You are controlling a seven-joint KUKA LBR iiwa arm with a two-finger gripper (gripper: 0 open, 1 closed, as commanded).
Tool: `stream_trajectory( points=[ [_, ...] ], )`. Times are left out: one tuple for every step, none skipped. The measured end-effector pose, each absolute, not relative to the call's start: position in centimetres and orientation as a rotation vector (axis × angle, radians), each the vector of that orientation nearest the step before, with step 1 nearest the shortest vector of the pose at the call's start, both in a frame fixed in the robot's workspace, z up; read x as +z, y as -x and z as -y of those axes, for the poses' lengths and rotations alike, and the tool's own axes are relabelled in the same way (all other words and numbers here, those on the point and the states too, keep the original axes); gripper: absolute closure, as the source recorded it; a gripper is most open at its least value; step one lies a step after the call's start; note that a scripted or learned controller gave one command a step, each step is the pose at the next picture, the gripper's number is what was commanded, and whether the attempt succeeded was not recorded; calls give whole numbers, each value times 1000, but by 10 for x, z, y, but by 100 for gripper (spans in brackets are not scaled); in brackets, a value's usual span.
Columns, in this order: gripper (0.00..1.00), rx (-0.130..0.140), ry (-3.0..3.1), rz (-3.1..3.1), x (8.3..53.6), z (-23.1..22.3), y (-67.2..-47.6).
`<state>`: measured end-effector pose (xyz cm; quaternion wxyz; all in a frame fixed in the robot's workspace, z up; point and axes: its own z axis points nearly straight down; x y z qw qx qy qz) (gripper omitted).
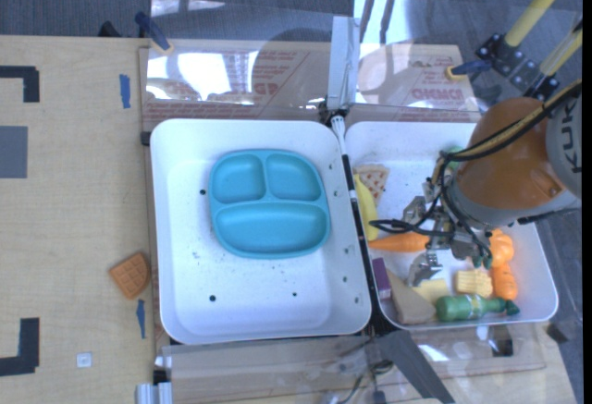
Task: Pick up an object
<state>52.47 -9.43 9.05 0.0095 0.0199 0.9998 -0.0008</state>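
Pick-up task, early stage. The arm [513,153] reaches in from the right and its hand [435,240] is lowered into the right bin [546,300], among the toy foods. Whether the hand is apart, together or clamped on anything cannot be told: cables and the wrist hide the tips. A carrot [398,244] lies just beside or under the hand, pointing left; contact cannot be confirmed. Other candidates in the same bin: a banana [366,205] and a cracker [372,178] at the left wall, a corn piece [474,282], a green vegetable [472,307] along the near wall, an orange item [502,265] at right, and a tan wedge [412,305]. The left bin [176,300] holds a blue divided plate [268,203]. A waffle [130,275] lies on the table [65,208], well apart from both bins.

Judgement: the approach appears done and the hand is at grasp height near the carrot; nothing is seen lifted, so closing on an object and raising it clear of the bin remain
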Motion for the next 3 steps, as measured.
stream_trajectory(
  points=[
    [0,-5,122,-3121,90,125,-494],
    [100,-13,116,-3107,104,127,-499],
    [100,-13,723,-3044,90,109,-513]
  ],
)
